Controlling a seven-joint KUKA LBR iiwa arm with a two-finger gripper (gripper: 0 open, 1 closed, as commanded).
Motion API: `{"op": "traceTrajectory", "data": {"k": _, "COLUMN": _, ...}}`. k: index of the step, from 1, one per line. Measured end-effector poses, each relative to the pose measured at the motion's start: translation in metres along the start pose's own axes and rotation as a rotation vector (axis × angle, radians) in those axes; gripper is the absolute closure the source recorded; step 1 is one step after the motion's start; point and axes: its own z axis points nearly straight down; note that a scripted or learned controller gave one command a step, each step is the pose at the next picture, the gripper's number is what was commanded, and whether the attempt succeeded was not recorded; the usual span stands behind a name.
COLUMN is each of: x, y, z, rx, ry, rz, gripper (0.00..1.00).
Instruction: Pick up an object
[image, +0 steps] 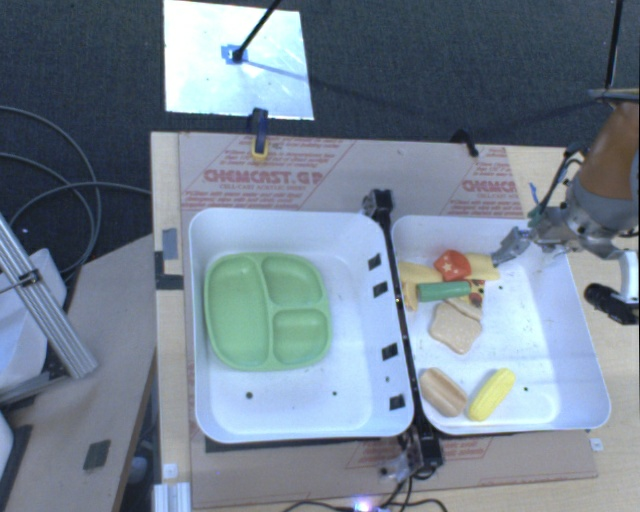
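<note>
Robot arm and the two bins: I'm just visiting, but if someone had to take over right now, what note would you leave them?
Gripper: over the far edge of the right bin, holding nothing I can see; finger state unclear.
Right bin: pile of toy food by the divider, with a red piece, a green stick and a yellow piece; toast below it; hot dog bun and corn at the near edge.
Left bin: green tray.
Done: nothing lifted.
Left: grasp and lift one item; the pile is nearest.

glossy white plastic bins (300, 425), matt green tray (267, 309)
</note>
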Motion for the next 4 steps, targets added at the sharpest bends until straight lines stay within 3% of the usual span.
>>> {"op": "traceTrajectory", "data": {"k": 1, "x": 0.013, "y": -0.078, "z": 0.054, "rx": 0.010, "ry": 0.006, "rz": -0.001, "gripper": 0.00}}
{"op": "traceTrajectory", "data": {"k": 2, "x": 0.003, "y": 0.005, "z": 0.026, "rx": 0.001, "ry": 0.003, "rz": -0.003, "gripper": 0.00}}
{"op": "traceTrajectory", "data": {"k": 3, "x": 0.067, "y": 0.039, "z": -0.037, "rx": 0.004, "ry": 0.007, "rz": -0.007, "gripper": 0.00}}
{"op": "traceTrajectory", "data": {"k": 4, "x": 0.060, "y": -0.019, "z": 0.047, "rx": 0.001, "ry": 0.005, "rz": -0.001, "gripper": 0.00}}
